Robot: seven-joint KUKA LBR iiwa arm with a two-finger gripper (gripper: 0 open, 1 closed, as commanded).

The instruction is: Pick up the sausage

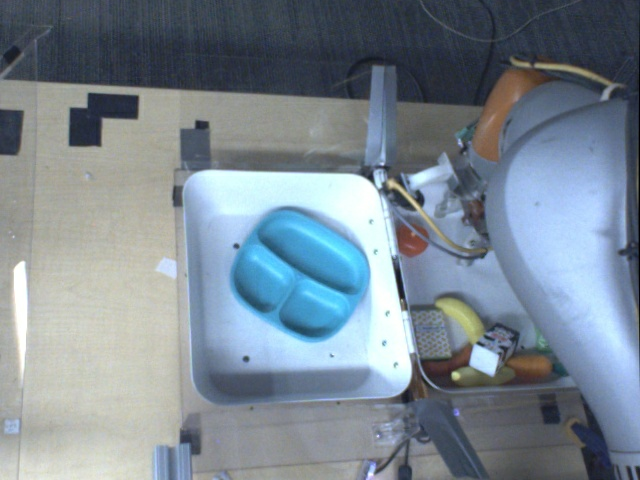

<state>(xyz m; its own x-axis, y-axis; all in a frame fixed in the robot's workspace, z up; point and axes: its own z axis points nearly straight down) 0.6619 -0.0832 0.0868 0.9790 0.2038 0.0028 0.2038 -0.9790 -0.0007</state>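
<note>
Bins sit side by side on the bench [100, 268]. The left bin [210, 368] holds a blue divided plate [300, 273]. In the right bin [480, 278], near its front edge, the sausage [458, 357] lies among a banana [460, 316], a carrot [532, 366] and a small box [497, 344]. The grey arm [570, 258] covers the jaws, so I cannot tell their state.

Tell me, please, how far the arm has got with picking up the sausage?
Nothing looks done yet. The sausage, a reddish-brown piece, lies among the banana and other toy food at the near end of the right bin. The arm reaches over that bin, its gripper toward the far end, away from the sausage. Left: move over it, descend, grasp, lift.
</note>
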